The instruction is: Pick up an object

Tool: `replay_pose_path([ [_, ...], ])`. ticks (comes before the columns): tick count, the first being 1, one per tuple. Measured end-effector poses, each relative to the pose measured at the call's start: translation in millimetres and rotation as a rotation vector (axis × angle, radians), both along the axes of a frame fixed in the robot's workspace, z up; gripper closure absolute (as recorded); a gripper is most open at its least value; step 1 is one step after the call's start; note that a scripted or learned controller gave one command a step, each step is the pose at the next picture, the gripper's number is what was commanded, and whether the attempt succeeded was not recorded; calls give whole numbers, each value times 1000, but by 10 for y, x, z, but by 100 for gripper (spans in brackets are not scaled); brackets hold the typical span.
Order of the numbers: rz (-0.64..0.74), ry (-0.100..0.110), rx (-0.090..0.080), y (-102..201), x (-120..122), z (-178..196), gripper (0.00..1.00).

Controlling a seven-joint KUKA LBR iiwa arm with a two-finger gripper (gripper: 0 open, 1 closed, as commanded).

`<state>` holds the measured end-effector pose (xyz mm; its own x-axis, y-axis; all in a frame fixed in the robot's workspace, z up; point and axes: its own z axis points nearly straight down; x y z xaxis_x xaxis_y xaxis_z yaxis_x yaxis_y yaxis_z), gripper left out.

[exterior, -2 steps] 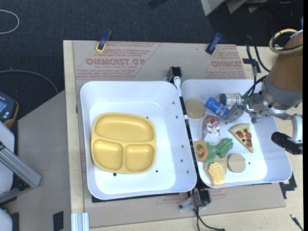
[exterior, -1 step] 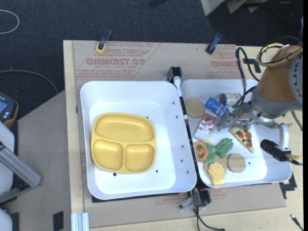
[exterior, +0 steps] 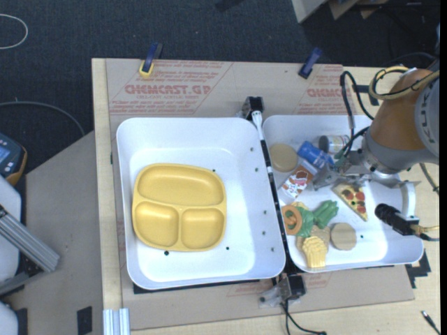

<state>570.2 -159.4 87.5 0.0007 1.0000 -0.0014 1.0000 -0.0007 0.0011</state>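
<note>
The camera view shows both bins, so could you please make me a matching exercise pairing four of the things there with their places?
Things:
1. yellow divided plate
2. pizza slice
3. corn cob
4. blue clamp

Places:
A. near front edge of the right bin
B. on the bench's far edge, above the right bin
C. in the left bin
D. in the right bin, just below the arm's wrist

Pairs: 1-C, 2-D, 3-A, 4-B
</note>
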Motion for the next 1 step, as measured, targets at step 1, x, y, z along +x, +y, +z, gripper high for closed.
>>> replay_pose_path([
  [1,-2,-12,-7,-26,23,133,100],
])
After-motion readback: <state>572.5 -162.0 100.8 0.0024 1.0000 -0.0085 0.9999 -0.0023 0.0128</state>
